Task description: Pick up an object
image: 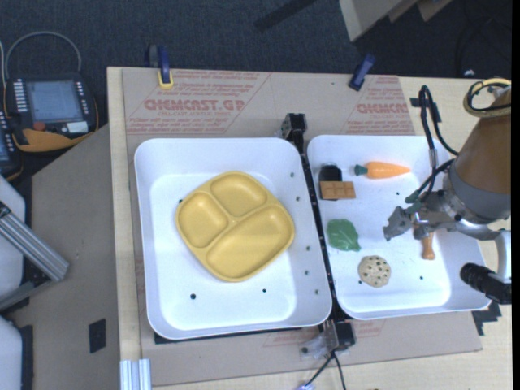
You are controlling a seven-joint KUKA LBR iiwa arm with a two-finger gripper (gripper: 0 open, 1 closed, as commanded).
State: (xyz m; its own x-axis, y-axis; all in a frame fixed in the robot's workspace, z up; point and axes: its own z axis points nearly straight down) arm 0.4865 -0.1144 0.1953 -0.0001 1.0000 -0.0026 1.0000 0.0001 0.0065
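Carrot lying near the back of the right bin, apart from the gripper. Gripper low over the bin's right side, fingers spread, nothing between them. Brown stick just beside it. Cookie, green leaf, brown block elsewhere in that bin. Yellow divided plate in the left bin.

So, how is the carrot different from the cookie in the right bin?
The carrot is orange with a green end, long and tapered; the cookie is tan, speckled, round and flat. The carrot lies near the far wall of the right bin, the cookie near its front. Both rest on the bin floor, apart from the gripper.
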